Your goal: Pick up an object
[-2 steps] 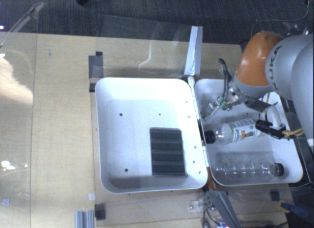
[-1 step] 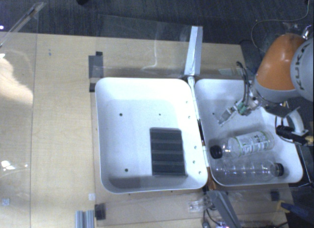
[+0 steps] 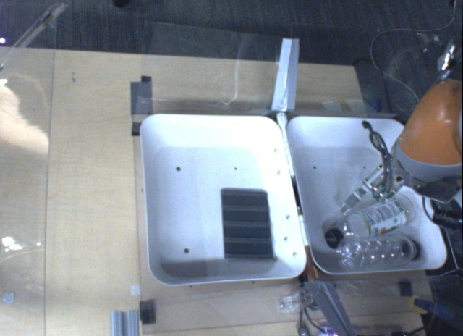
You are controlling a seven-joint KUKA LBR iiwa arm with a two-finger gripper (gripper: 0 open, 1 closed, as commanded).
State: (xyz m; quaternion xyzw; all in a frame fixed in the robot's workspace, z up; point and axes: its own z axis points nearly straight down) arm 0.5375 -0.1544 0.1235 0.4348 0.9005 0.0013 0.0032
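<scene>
Two clear plastic bottles lie in the right bin point(image 3: 318, 153). One with a pale label point(image 3: 382, 217) lies tilted near the middle. The other point(image 3: 376, 250) lies along the front wall, its dark cap point(image 3: 333, 237) pointing left. My gripper point(image 3: 372, 192) hangs low over the right bin, just above and to the left of the labelled bottle's upper end, close to it or touching it. The orange band of the arm point(image 3: 434, 132) rises behind it at the right edge. A black ridged rectangular block point(image 3: 247, 222) lies flat in the left bin point(image 3: 181, 146).
The two white bins share a raised middle rim point(image 3: 291, 182). A grey metal bar point(image 3: 286, 74) stands behind their junction. Cables point(image 3: 376, 139) trail from the wrist over the right bin's back. The wooden bench point(image 3: 72, 182) extends to the left.
</scene>
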